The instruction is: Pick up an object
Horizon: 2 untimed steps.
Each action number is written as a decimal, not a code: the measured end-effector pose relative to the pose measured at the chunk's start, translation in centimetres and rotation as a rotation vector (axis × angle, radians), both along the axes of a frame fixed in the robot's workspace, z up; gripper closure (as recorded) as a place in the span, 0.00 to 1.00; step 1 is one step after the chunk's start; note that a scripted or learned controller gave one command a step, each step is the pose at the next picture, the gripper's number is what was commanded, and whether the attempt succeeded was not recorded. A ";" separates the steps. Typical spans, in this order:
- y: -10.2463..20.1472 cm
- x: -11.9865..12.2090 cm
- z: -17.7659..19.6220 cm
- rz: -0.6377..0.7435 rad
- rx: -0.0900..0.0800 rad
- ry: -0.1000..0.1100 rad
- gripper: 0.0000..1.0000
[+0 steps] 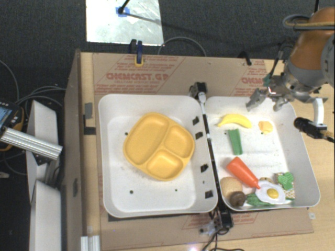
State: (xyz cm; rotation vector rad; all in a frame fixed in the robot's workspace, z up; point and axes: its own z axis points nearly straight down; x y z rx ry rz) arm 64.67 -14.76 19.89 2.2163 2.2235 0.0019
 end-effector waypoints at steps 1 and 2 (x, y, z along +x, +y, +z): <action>2.4 -0.1 -12.0 0.003 0.002 0.006 0.00; 2.2 -0.1 -10.5 0.005 0.003 0.011 1.00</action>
